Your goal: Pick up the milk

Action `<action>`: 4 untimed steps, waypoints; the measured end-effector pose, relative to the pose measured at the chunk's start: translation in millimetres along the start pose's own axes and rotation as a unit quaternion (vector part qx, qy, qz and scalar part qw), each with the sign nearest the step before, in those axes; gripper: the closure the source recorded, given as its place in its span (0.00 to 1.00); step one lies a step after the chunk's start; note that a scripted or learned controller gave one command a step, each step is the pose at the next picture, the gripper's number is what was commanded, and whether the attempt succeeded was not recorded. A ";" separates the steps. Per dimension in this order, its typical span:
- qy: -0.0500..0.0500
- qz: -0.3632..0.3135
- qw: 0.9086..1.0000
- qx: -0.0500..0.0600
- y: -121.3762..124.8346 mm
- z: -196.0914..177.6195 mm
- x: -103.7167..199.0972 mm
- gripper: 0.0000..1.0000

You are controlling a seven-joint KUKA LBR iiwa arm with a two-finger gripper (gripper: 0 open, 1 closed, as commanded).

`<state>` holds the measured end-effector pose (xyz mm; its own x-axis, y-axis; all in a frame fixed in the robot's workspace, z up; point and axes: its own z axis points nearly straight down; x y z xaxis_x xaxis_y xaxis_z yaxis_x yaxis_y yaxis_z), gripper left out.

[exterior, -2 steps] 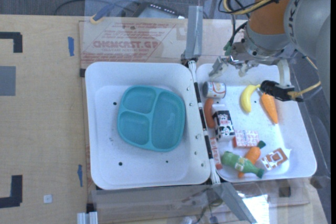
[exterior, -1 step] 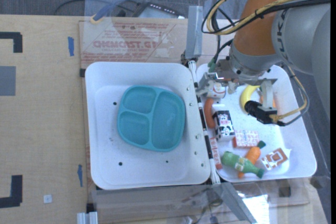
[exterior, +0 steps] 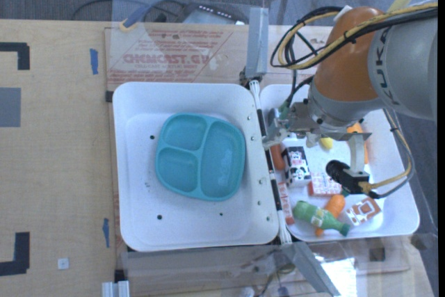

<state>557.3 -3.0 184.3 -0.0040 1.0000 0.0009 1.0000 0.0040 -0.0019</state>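
Camera view cannot settle how far the fingers are open or whether they have hold of anything, because the grey wrist (exterior: pixel 334 111) covers them. The milk carton (exterior: pixel 297 165), white with black cow patches, lies just below the wrist in the picture, its upper end at the wrist's edge. It is in the white bin on the view's right (exterior: pixel 400 219), near that bin's left wall.

Just left of the milk carton lies a small orange-red piece (exterior: pixel 277 156). Just right of the carton is a red-and-white box (exterior: pixel 321 184). Below the milk carton lies a green bottle (exterior: pixel 316 214), with an orange piece (exterior: pixel 336 204) beside it and a white-and-orange carton (exterior: pixel 363 210) farther right. Up and to the right of the milk carton is a small yellow piece (exterior: pixel 325 143).

Beyond the wrist comes the arm's orange band (exterior: pixel 351 55). Well left of the milk carton, the other white bin (exterior: pixel 132 108) holds a teal plate (exterior: pixel 201 156) with 3 compartments. The 2 bins stand side by side on the wooden tabletop (exterior: pixel 55 149).
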 end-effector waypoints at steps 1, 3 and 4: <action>0.000 0.007 1.000 0.001 -27.6 0.1 -45.5 0.00; 0.000 0.054 0.999 -0.001 -27.7 84.2 -89.0 0.00; 0.000 0.056 0.998 -0.002 -27.3 74.2 -89.6 1.00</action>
<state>530.2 -92.6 110.1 0.1076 0.9942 0.0002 0.9942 -0.1076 0.0026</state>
